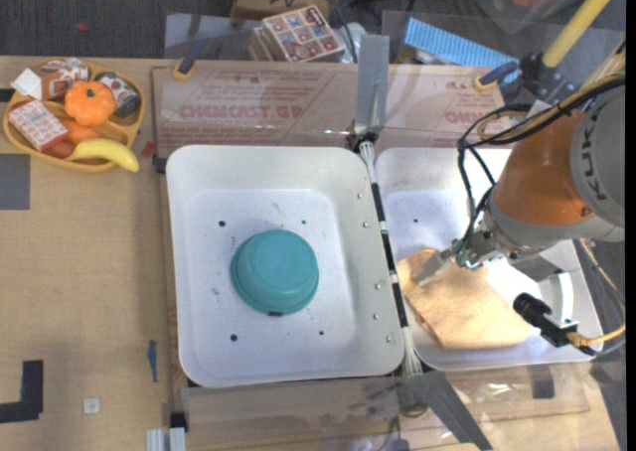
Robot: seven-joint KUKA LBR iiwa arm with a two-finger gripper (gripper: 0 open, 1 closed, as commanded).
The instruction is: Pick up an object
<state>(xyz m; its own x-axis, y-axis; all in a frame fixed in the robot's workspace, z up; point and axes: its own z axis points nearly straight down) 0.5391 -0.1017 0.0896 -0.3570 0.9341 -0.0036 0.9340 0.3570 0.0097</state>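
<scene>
A teal bowl lies upside down in the middle of the left bin. In the right bin a flat tan cloth-like piece lies against the front left corner. My gripper is low over the right bin, right at the tan piece's upper edge. The grey arm with its orange band comes down to it from the right and hides part of that bin.
A yellow dish of toy food, with a banana and a small pumpkin, sits on the bench at the far left. Cardboard and boxes lie behind the bins. A black cable fitting hangs over the right bin's front right.
</scene>
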